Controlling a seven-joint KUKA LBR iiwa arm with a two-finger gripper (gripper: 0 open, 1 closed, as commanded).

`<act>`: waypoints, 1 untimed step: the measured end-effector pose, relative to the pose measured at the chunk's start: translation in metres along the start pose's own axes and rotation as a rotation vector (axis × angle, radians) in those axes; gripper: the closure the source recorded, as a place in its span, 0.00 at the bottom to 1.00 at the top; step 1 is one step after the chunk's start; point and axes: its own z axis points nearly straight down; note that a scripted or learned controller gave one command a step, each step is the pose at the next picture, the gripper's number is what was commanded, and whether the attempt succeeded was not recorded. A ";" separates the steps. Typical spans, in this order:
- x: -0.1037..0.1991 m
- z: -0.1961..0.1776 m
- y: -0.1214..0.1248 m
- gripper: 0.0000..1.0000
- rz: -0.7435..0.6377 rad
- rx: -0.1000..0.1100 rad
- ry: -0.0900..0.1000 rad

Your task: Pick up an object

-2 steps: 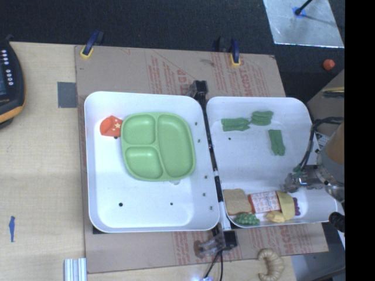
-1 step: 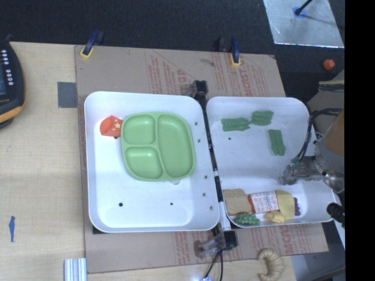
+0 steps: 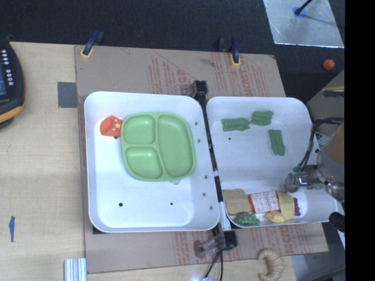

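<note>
several food items (image 3: 266, 206) just beside the jaws (image 3: 300, 179)

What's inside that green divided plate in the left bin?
The green plate shows three compartments, all bare green. A small red object lies beside its left edge, outside it. Whatever is under the plate is covered.

One fixed camera looks down at a slant from above the desk (image 3: 41, 157). The left bin (image 3: 105, 209) and right bin (image 3: 258, 157) sit side by side in mid-frame, both fully seen from moderate height. Dark floor runs along the top; the arm (image 3: 331, 180) enters at the right edge.
</note>
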 end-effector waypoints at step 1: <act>0.006 0.000 0.001 1.00 -0.001 -0.001 0.001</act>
